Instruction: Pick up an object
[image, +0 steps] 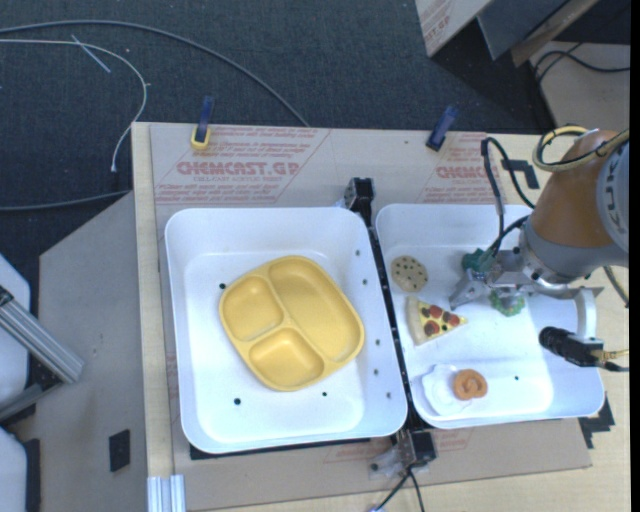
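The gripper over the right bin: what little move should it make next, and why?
Probably a short shift toward the pizza slice, then down. The gripper hangs in the right bin with nothing seen between its fingers; the slice lies just beside it, nearer than the cookie or the doughnut.

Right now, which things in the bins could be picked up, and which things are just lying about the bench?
For the job:
hand, over the right bin
cookie
pizza slice
doughnut on a small white plate
yellow divided tray in the left bin

Lying about:
two blue clamps
cardboard sheet
loose cables on the floor
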